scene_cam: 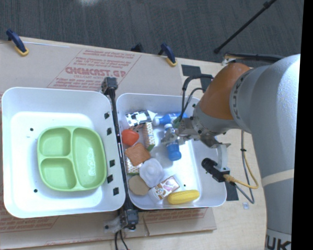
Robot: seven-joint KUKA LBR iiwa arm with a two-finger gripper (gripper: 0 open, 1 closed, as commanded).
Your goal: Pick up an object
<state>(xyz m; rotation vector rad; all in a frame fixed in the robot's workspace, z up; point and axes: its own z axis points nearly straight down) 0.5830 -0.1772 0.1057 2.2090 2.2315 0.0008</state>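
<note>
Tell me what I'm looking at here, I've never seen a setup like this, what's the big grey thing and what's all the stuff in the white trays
The single picture comes from a camera fixed above a bench, looking down at a slant. The big grey thing with the orange band is a robot arm reaching in from the right. Its gripper is low over the right bin, among the clutter. That bin holds small items: a yellow banana-like toy, a red ball, a blue piece, packets and lids. The left bin holds a green divided plate. Whether the gripper has grasped anything cannot be told from here.
</note>
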